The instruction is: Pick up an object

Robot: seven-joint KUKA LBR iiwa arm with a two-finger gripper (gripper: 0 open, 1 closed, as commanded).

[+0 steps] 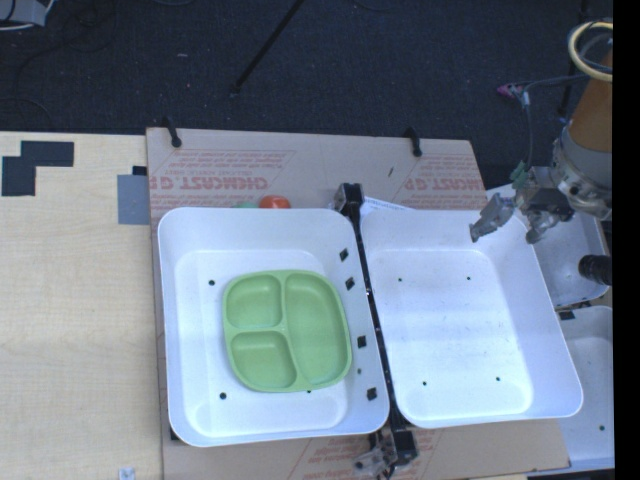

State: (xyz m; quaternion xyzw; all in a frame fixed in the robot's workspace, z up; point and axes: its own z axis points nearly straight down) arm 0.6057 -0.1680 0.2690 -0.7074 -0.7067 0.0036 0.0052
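The task is at its beginning, as far as I can judge: no object has been picked up yet. The gripper (512, 218) is at the upper right corner of the right bin (560, 388), above its rim, and it is well apart from the only clear object inside the bins. Its two grey fingers stand apart from each other with nothing between them, so the jaws look open and empty. The object that could be picked is a green divided plate (287, 329) with three compartments; it lies flat on the floor of the left bin (190, 368), a little right of its centre and near the black divider (365, 298) that joins the two bins. Around the plate the floor of this bin shows a few small dark dots. The floor of the right bin shows the same small dark dots, which seem to be marks or holes and not objects. Behind the far rim of the left bin, on the cardboard sheet (300, 168), a small orange-red thing (274, 203) is partly hidden, with a bit of green just beside it; I cannot tell what they are. What is left is almost the whole task: the arm (590, 128) must cross over to the left bin, come down to the plate, close on its raised rim and lift it. A flat plate gives little to grip, so I think this try may fail easily.
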